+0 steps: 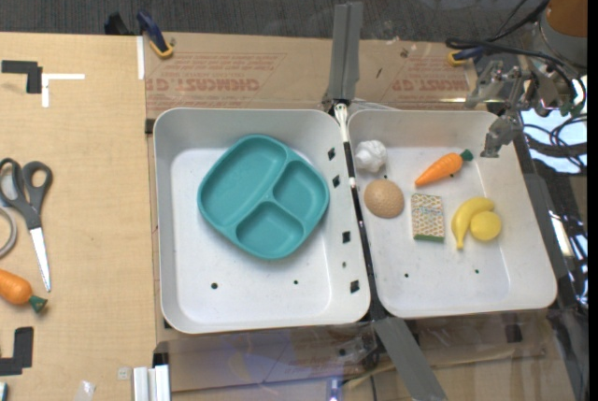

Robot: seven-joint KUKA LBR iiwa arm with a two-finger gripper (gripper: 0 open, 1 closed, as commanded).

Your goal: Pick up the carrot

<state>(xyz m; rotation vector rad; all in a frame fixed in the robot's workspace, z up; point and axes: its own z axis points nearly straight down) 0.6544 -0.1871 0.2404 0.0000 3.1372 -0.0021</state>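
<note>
One carrot (pixel 440 168) lies free in the right bin (pixel 467 296), just beyond the sponge (pixel 428 218), while the gripper (pixel 502 130), whose state I cannot tell, hangs just beyond the carrot's green end, so the approach seems underway and descent comes next.

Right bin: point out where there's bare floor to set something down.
Bare floor runs along the right bin's near edge, below the sponge and banana. The middle is crowded: garlic, egg, carrot.

Grey arm (pixel 572 7) entering from upper right, hand (pixel 497 133) angled downward
</note>
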